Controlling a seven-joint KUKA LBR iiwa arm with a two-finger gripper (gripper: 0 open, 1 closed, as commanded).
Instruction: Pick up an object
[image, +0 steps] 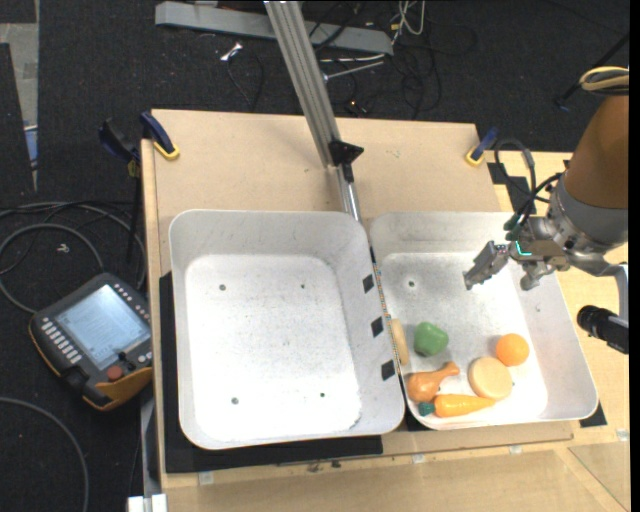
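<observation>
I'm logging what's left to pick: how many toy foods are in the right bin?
5, all near its front: a green pepper, an orange, a pale round bun, a drumstick and a carrot at the front edge. Nothing seems hidden.

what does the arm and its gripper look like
The arm is grey metal with a broad orange band above the wrist. Black cables loop past the wrist, where a small teal light glows. The gripper is grey with two dark angular fingers.
</observation>
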